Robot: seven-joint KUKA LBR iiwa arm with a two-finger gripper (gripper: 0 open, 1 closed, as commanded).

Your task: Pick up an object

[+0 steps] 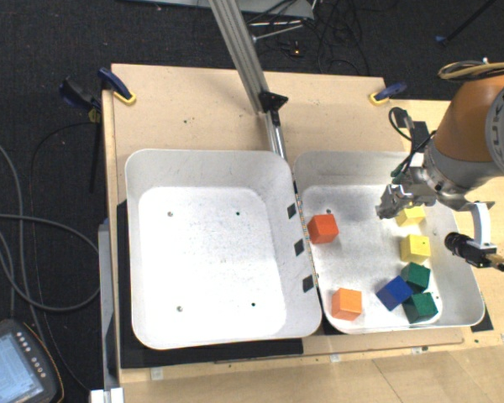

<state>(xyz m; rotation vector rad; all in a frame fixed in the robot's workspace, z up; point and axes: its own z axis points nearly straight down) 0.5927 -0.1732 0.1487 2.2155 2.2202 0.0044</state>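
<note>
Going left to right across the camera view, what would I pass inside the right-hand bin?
Upper orange block → lower orange block → blue block → then the yellow and green blocks stacked in a column near the right wall, too overlapped sideways to order, with the gripper above them.

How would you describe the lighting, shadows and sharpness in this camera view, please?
Camera view: light is even and soft, with no hard glare on the white bins; the cubes, such as the orange one, cast only faint shadows; the floor around the bench is dark. Focus is fair, yet the gripper is too small and murky to read, and the arm is cropped at the right.
</note>
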